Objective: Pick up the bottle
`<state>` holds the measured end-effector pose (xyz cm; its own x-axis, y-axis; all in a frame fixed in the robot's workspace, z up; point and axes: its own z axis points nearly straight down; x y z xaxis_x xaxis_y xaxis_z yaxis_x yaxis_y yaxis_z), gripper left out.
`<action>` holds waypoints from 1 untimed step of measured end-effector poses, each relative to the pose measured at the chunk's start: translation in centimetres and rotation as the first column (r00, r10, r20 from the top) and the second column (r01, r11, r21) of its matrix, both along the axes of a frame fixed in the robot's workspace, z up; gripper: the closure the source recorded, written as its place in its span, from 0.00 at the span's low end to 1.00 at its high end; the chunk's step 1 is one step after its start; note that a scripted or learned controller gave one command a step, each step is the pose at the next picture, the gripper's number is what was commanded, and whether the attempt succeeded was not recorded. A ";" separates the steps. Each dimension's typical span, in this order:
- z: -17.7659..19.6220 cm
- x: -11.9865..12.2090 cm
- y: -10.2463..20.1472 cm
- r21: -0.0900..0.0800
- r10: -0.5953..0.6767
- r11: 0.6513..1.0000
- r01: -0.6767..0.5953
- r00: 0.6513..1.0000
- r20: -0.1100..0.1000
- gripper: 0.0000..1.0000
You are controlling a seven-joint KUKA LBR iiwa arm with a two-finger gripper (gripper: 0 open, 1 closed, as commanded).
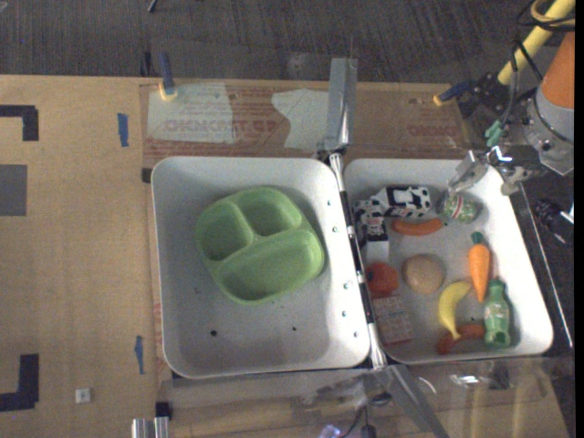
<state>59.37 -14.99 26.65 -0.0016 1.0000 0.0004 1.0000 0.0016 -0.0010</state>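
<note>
The small green bottle (495, 314) lies in the right bin (538, 272); the claw (482, 173) is spread open.

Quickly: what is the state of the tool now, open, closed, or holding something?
Tool: cannot be told; it is at the right bin's upper right, apart from the green bottle.

fixed overhead camera, slanted down, both bins (173, 272)

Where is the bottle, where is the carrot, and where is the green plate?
Bottle (495, 315): camera view, on the middle of its green body, in the right bin.
Carrot (479, 266): camera view, on its orange body, just above the bottle.
Green plate (260, 243): camera view, on the ridge between its compartments, in the left bin.
</note>
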 end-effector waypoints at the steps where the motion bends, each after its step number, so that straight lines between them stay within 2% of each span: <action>1: -16.4 -5.2 -1.4 -0.003 -0.004 1.000 0.004 1.000 0.020 0.00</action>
